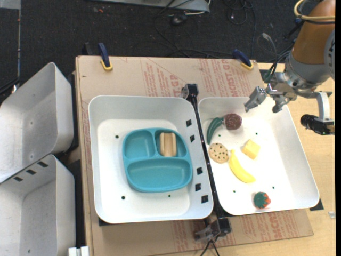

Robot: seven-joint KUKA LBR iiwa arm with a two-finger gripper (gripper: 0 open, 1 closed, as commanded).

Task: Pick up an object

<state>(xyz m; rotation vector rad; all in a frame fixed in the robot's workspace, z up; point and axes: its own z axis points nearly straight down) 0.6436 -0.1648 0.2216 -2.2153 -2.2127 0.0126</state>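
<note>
A robotics lab is indicated: white plastic bins (144,209) are clamped to a cardboard-covered bench (160,76), loose black cables (213,15) are strewn over dark carpet, and a grey-and-orange robot arm (314,41) is mounted alongside.

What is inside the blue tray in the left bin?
The blue tray holds a tan wooden block in its upper right compartment. Whatever lies beneath the block is covered.

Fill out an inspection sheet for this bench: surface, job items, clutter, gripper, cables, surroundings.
Surface: cardboard-covered bench bearing left bin and right bin.
Job's things: right bin holds banana, cookie, yellow block, brown ball, green piece, strawberry.
Clutter: blue tray with wooden block, left bin.
Gripper: gripper open, over right bin's far edge, holding nothing.
Cables: on floor.
Surroundings: spare white bins at left.
</note>
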